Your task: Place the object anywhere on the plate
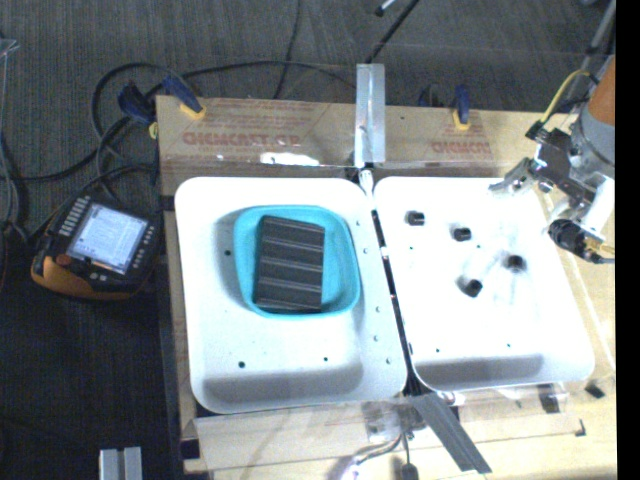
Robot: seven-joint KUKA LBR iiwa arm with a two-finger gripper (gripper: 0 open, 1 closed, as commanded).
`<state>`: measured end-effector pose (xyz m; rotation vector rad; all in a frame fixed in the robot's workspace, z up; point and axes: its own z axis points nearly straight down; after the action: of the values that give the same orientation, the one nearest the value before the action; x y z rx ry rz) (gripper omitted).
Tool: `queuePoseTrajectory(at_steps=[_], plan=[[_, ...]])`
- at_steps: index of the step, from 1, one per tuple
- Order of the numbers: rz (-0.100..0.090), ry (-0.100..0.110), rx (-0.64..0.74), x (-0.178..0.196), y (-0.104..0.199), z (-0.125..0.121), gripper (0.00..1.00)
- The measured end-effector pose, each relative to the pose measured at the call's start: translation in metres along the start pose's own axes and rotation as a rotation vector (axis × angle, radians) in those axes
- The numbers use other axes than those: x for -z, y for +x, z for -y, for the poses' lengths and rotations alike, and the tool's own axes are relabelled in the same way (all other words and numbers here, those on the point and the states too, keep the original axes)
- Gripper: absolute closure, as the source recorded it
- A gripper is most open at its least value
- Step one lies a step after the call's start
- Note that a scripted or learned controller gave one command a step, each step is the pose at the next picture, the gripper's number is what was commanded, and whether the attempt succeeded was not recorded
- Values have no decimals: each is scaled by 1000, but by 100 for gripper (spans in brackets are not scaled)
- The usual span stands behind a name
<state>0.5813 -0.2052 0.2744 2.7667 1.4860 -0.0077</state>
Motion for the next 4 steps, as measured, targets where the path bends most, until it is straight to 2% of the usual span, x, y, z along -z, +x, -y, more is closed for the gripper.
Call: queuePoseTrajectory(at_steps=[4], plan=[[0, 0, 0, 0, 0, 0, 0]])
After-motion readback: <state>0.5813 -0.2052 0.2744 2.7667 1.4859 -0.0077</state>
